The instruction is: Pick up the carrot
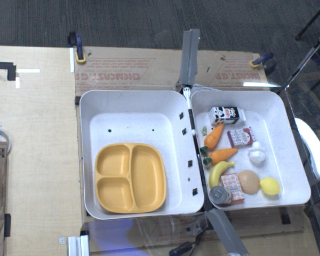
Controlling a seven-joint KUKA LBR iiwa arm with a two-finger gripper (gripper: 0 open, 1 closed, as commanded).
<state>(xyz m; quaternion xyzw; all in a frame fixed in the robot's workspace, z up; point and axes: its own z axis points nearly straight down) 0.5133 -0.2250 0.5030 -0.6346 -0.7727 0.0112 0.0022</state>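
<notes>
Carrots: two (214, 135) (222, 155) lie by the right bin's (288, 122) left wall, close together, so grabbing is tight.
My gripper: I cannot tell its state.

You get even, bright overhead light with soft shadows inside the white bins (288, 143). Glare washes out the right edge, and fine detail looks slightly soft throughout.
</notes>
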